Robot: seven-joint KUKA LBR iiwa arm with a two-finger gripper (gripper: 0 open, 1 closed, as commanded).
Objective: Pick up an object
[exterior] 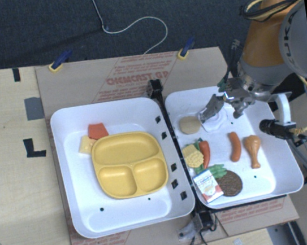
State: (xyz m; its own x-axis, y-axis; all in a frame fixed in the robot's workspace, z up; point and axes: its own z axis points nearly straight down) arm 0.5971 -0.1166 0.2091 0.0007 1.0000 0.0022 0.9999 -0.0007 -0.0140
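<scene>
My gripper [221, 113] hangs over the upper part of the right bin [282, 177]. Its fingers stand open with only bin floor between them. A beige bun [189, 124] lies just left of the left fingertip. Below it sit a yellow corn piece [191, 156] and a red-orange carrot [205, 152]. An orange sausage [235, 146] and a chicken drumstick [253, 150] lie below the gripper. A brown patty [230, 183], a green leaf [216, 169] and a small printed carton [207, 187] rest near the front.
The left bin [68, 160] holds a yellow divided plate [130, 163], a red-orange block [97, 131] and a pale yellow slice [85, 145]. The arm's orange band [263, 37] rises at the upper right. A black divider [167, 140] separates the bins.
</scene>
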